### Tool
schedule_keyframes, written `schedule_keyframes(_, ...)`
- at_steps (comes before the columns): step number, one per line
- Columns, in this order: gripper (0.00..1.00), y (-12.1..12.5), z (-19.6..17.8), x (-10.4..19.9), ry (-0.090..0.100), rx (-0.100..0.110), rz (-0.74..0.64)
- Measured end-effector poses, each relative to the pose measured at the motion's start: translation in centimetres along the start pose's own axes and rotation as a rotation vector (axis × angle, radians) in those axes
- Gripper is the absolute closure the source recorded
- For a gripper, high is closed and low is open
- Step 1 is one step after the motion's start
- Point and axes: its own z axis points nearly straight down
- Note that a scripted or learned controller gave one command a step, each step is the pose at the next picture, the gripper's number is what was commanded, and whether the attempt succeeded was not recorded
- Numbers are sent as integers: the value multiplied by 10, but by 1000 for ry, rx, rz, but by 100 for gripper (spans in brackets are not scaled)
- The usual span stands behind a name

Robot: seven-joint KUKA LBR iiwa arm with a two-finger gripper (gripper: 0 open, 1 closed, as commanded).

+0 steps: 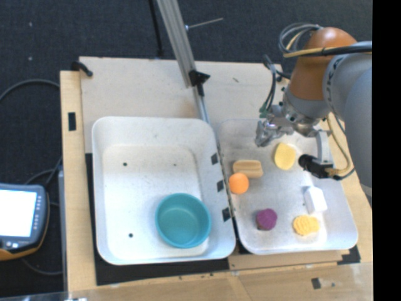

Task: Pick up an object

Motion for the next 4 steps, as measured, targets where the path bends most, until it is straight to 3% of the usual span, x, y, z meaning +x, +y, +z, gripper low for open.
schedule_keyframes(1,100,-7,-60,0,0,-1,0)
schedule_keyframes(2,100,-6,-66,-1,1,3,-2)
schedule_keyframes(4,100,-61,-88,90,4,6,-7)
